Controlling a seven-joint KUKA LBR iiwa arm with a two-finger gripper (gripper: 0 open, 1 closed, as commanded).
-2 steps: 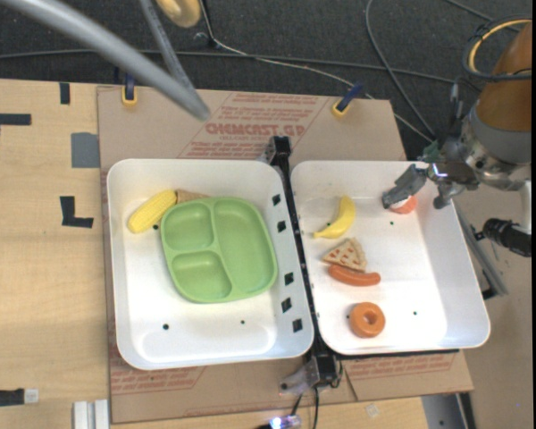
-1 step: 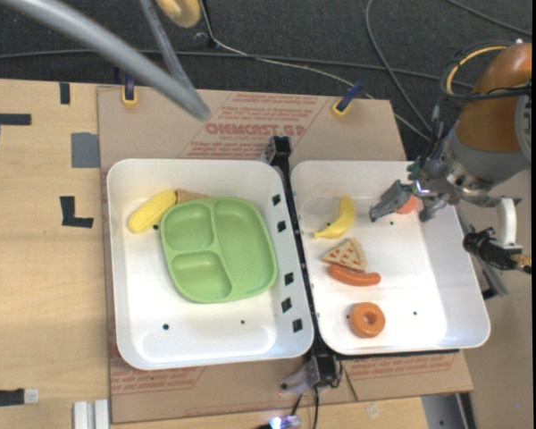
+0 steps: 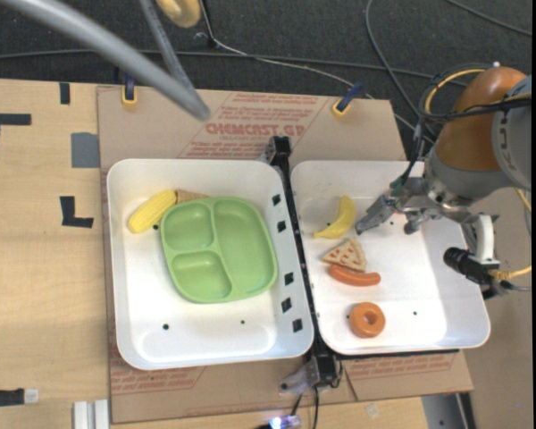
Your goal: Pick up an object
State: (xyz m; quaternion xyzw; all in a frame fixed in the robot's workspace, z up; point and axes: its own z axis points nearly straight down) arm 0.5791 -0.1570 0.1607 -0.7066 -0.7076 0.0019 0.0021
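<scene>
Two white bins (image 3: 125,239) are sitting on tan cardboard (image 3: 250,119) w/ red print on it. In the L bin a light green divided tray (image 3: 219,248) is showing, w/ a yellow corn cob (image 3: 152,211) at its 10 o'clock. In the R bin: a yellow banana (image 3: 339,218), a tan pizza slice (image 3: 346,256) w/ red spots at its 6 o'clock, a red-orange sausage (image 3: 354,277) under that, and an orange donut (image 3: 367,319) at 6 o'clock again. The arm (image 3: 482,141) is showing grey w/ an orange band; the gripper (image 3: 391,214) is looking dark grey. Black cables are running over a dark floor at 12 o'clock.
</scene>
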